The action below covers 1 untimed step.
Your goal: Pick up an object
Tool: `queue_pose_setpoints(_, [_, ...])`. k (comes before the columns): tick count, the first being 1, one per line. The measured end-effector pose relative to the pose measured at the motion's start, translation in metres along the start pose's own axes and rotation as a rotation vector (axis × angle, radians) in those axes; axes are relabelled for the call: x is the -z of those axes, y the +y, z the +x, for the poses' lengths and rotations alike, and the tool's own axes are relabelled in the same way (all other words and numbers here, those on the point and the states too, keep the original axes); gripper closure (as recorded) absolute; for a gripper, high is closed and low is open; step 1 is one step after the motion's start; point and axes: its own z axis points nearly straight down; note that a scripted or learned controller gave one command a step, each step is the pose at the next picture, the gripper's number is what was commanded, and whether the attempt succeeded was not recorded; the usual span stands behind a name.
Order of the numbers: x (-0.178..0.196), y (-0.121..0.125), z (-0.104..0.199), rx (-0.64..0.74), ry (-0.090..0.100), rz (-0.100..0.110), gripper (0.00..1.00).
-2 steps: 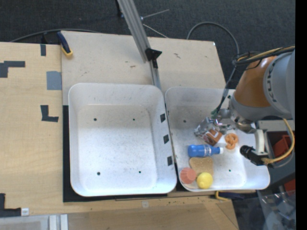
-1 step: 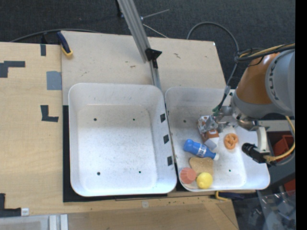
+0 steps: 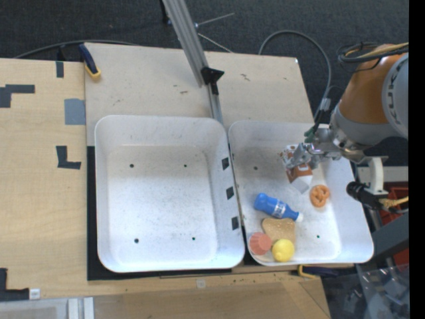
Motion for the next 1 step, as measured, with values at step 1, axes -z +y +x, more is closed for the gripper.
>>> queue_pose_setpoints(1, [0.0525,-0.0033,0.0097,0.000,0.000,0.000,1.00])
